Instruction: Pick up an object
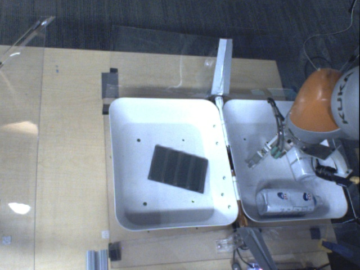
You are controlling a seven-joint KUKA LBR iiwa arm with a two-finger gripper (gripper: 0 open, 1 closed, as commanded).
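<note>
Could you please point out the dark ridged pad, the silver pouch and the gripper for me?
dark ridged pad (178,169), camera view, middle of its top face.
silver pouch (286,201), camera view, middle of its body.
gripper (260,157), camera view, between its fingertips.

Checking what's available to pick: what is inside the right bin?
A silver-grey cylinder lies on its side near the front wall of the right bin. The claw hangs above the floor; the arm covers the far right corner.

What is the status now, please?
Gripper low over right bin, holding nothing seen. Silver object lies at that bin's near edge, apart from gripper. Dark ribbed pad flat in left bin. Nothing in the way.
</note>
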